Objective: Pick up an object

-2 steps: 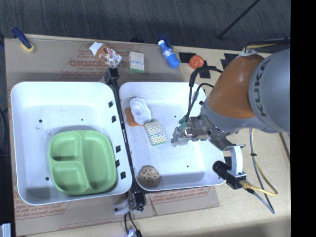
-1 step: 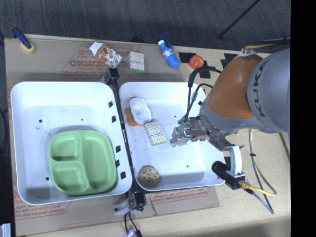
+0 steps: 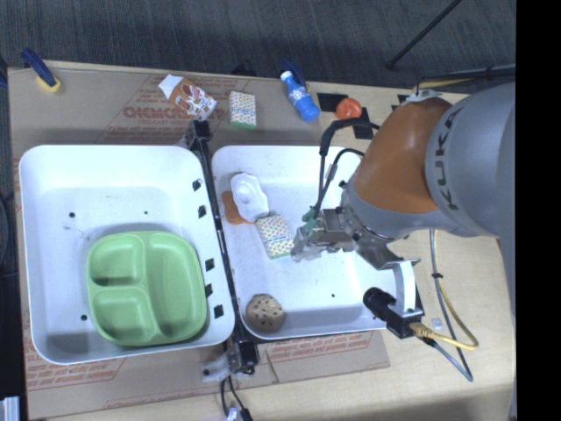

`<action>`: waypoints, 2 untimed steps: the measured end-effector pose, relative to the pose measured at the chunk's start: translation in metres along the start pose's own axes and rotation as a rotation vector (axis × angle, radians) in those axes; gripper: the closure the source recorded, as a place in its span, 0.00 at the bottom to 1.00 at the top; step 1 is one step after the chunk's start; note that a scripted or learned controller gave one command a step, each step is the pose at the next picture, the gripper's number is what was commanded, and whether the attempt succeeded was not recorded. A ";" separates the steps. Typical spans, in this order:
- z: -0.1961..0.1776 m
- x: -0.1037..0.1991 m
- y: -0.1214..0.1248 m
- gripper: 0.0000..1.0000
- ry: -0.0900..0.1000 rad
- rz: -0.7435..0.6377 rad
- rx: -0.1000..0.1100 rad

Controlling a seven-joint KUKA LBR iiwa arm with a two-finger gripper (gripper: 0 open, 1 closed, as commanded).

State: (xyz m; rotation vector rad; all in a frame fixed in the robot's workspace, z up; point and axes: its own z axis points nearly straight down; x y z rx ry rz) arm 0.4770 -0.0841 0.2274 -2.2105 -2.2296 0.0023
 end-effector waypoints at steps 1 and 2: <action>0.028 -0.041 0.021 1.00 -0.002 0.002 0.001; 0.022 -0.071 -0.001 1.00 0.001 0.004 0.001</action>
